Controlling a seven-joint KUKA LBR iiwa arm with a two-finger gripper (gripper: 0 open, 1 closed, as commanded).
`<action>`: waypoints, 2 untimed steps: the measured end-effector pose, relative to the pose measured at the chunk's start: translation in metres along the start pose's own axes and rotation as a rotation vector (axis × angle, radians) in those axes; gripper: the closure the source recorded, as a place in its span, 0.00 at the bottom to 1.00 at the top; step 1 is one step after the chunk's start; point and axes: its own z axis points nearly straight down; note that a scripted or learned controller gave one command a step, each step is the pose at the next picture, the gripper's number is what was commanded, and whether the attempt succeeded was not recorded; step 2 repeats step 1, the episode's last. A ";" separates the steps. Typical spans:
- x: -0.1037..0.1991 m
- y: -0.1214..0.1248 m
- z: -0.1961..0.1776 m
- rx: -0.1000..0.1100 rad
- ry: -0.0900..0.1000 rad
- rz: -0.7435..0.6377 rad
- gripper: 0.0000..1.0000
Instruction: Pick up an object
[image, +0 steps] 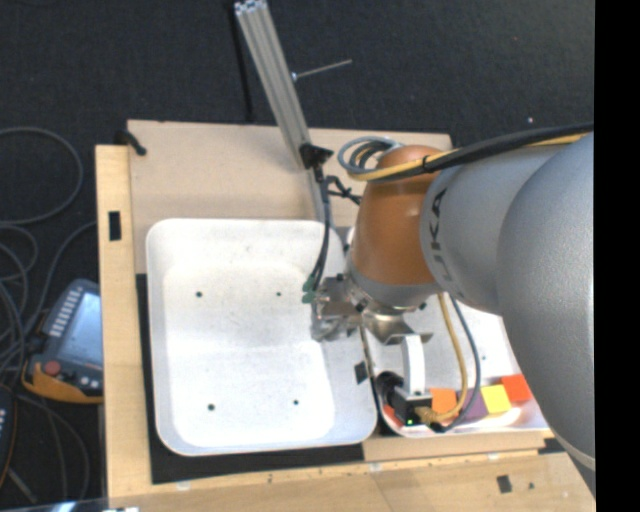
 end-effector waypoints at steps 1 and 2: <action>-0.021 -0.029 -0.035 -0.001 0.000 0.002 1.00; -0.021 -0.029 -0.035 -0.001 0.000 0.002 1.00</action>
